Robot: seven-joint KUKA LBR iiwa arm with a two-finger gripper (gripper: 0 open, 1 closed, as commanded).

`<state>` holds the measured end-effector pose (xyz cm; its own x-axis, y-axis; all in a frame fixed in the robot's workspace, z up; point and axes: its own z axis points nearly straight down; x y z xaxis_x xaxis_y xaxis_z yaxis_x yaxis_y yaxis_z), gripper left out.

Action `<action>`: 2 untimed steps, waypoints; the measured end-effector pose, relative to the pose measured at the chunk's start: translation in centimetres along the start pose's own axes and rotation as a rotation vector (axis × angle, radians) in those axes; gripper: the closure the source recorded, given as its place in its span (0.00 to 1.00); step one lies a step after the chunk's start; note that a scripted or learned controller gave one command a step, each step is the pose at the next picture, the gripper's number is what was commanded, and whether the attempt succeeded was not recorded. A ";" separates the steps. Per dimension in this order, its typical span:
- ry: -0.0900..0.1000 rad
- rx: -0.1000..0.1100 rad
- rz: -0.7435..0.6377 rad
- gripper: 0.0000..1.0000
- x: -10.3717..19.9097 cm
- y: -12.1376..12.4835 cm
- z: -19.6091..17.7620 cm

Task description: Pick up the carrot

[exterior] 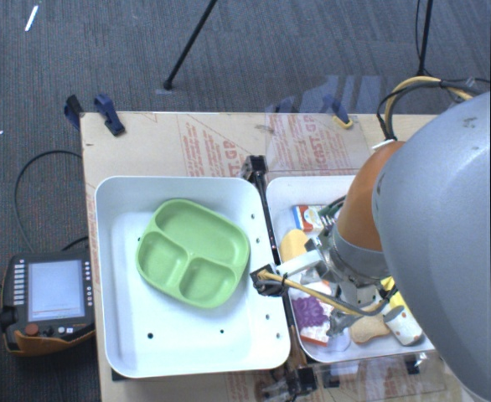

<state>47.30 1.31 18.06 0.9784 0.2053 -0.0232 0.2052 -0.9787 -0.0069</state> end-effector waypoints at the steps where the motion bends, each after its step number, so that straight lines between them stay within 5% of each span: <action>1: 0.006 0.002 0.007 0.00 -0.6 3.3 -0.2; 2: 0.006 0.003 0.006 0.00 -0.5 3.2 -0.2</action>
<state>47.43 -1.95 18.24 0.9797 0.1998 -0.0178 0.1996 -0.9798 -0.0094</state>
